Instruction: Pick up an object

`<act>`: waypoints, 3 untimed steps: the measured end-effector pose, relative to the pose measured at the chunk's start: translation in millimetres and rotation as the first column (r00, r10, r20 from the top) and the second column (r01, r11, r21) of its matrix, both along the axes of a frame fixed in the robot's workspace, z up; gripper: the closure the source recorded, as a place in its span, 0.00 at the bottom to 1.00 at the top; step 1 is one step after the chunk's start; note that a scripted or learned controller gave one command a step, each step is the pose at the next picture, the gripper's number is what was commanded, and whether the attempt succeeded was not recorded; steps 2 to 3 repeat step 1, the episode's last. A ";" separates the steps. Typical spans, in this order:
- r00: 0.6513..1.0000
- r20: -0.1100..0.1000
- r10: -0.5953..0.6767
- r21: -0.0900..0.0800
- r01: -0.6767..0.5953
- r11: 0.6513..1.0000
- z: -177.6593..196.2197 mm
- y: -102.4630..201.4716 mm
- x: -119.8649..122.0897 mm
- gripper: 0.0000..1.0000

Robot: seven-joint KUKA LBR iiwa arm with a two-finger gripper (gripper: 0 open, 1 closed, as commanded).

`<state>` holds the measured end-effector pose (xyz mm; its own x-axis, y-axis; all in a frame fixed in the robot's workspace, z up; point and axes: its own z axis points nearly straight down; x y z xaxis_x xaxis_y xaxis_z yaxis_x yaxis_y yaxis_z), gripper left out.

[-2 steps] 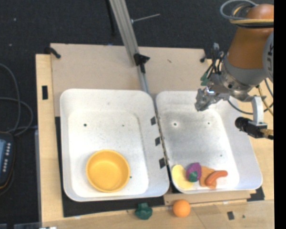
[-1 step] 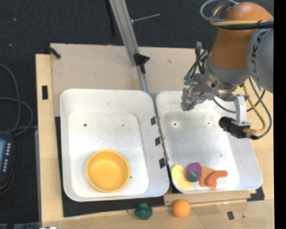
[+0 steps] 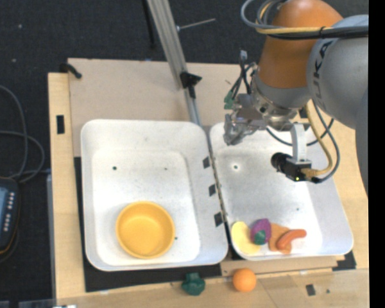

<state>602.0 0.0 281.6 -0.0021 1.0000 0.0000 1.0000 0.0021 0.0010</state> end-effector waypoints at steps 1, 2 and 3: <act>1.000 0.000 0.001 0.000 -0.001 1.000 0.3 49.8 6.1 1.00; 1.000 0.000 0.001 0.000 -0.001 1.000 0.3 49.8 6.1 1.00; 1.000 0.000 0.001 0.000 -0.001 1.000 0.3 49.8 6.1 1.00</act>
